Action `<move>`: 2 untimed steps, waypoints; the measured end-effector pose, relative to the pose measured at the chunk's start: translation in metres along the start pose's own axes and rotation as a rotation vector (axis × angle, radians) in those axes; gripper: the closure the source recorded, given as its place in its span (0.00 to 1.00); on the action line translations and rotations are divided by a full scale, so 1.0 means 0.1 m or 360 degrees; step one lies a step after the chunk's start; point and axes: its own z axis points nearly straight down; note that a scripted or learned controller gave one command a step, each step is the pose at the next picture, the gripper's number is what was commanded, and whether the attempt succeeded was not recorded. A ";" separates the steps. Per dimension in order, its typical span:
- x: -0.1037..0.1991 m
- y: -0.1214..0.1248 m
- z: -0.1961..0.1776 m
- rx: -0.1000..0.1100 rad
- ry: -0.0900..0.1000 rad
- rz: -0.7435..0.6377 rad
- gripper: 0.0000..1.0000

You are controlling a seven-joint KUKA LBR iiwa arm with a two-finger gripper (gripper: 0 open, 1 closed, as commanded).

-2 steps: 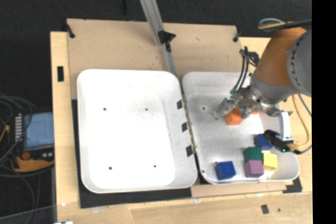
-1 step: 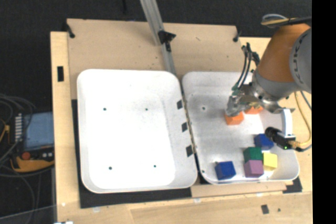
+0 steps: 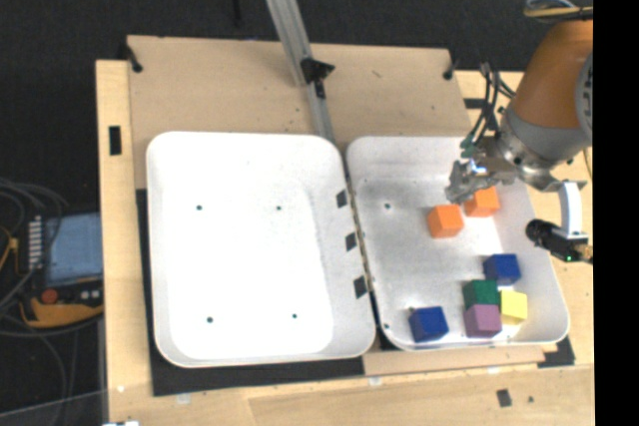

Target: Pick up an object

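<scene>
Gripper (image 3: 467,177): right-centre of frame, low over the right bin, just above-right of an orange block; open or closed, couldn't tell.
Arm (image 3: 554,90): grey with orange band, came in from the right edge, upper right.
Orange block (image 3: 445,220): middle of right bin, free on the floor.
Second orange block (image 3: 482,203): just right of the first, close under the gripper.
Blue block (image 3: 502,267): right side of bin, lower.
Green block (image 3: 480,292), yellow block (image 3: 513,304), purple block (image 3: 483,319): clustered at lower right corner, touching or nearly so.
Second blue block (image 3: 428,323): bottom edge, left of the cluster.
Right bin (image 3: 399,165): white, speckled.
Left bin (image 3: 240,244): white, left-centre.
Writing: none readable.
</scene>
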 end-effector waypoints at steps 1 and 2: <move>-0.01 0.02 -0.55 -0.0003 -0.0001 -0.0016 1.00; 0.52 0.15 -0.62 0.0005 0.0004 -0.0023 1.00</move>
